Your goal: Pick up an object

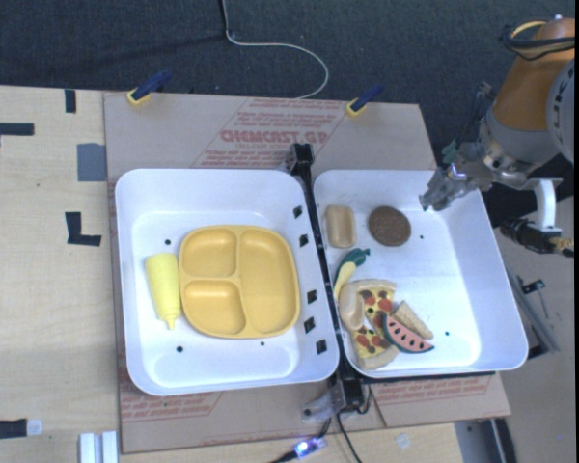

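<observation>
The gripper (438, 197) hangs over the upper right part of the right bin (482, 258), near its far rim, and nothing is seen between its jaws; whether they are spread or pressed together cannot be told from this slant. The step in hand looks like choosing a target and coming down on it. The nearest candidate is the brown disc (390, 226), lying flat on the bin floor just to the gripper's left and a little toward the camera, apart from everything else. That clear space makes it the safest pick: to do it well, the arm should centre over the disc, straddle it squarely, and descend until the tips nearly meet the floor, since a flat thing can slip out of a high grasp. Further left of the gripper, past the disc, lies the tan bun (340, 226), close to the divider. Well below and left of the gripper sit the banana (344, 276), the pizza (365, 324) and the watermelon (405, 334), crowded and touching, so a grasp there risks nudging neighbours. Far left, in the other bin, rest the yellow tray (239, 281) and bottle (163, 287).
</observation>
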Controlling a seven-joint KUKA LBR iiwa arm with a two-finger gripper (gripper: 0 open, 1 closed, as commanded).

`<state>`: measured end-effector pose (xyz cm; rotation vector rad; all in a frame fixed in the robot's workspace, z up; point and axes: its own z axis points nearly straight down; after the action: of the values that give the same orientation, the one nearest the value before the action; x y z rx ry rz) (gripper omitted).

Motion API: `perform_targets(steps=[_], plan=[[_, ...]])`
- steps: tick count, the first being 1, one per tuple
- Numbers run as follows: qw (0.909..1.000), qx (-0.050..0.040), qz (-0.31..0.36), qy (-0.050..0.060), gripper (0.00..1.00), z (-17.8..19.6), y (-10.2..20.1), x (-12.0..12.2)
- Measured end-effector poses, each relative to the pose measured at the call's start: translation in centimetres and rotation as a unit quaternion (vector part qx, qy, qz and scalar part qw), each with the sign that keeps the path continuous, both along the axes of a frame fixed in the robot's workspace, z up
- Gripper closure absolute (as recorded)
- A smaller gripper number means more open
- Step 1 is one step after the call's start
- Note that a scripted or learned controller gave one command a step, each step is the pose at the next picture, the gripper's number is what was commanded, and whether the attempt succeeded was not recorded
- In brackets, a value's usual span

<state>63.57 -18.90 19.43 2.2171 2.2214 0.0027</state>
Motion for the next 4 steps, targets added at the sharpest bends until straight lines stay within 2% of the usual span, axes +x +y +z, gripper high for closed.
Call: perform_targets(steps=[1, 3, 4], plan=[[1.0, 0.0001, 0.0, 0.0, 1.0, 3.2, 0.0, 0.1], [1.0, 0.0015, 0.003, 0.003, 1.0, 4.1, 12.4, -0.3], [1.0, 0.0012, 0.002, 0.003, 1.0, 3.3, 17.2, -1.1]])
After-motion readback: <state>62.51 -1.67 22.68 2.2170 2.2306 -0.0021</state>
